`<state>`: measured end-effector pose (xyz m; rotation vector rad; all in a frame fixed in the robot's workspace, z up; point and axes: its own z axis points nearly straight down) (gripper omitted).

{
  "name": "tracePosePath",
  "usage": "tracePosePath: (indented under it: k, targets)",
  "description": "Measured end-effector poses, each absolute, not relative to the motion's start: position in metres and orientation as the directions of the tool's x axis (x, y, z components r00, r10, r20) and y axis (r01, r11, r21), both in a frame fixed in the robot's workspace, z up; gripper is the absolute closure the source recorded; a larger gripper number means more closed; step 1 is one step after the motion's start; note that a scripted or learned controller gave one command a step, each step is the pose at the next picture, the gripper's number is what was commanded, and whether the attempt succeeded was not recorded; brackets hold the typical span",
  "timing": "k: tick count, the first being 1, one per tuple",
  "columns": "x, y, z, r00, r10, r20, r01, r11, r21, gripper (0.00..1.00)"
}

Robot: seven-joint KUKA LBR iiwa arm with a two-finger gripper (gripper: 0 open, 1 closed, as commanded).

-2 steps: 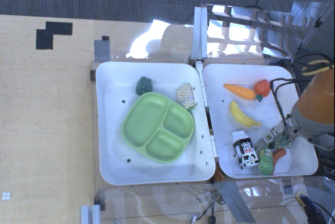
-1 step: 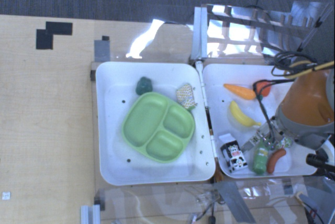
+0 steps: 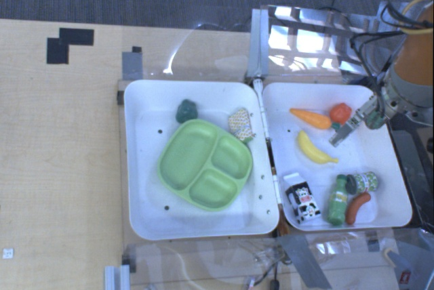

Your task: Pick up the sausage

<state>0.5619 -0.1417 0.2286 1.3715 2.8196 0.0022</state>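
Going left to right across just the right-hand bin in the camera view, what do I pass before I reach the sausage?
Milk carton → banana → green bottle → sausage. The carrot and tomato overlap these in left-right position, so I left them out. The hand hangs above the bin, beside the tomato.

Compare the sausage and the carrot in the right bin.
The sausage is reddish brown; the carrot is bright orange. The sausage lies in the bin's near right corner beside the green bottle; the carrot lies near the far side, by the tomato. The carrot tapers to a point; the sausage has rounded ends. Both lie flat and untouched.
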Motion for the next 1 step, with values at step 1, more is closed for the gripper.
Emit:
tracePosePath:
  k: [1]
  targets:
    - [0.5616,-0.1417,0.2282,-0.617,0.787,-0.004,0.787,0.617,0.003,0.0]
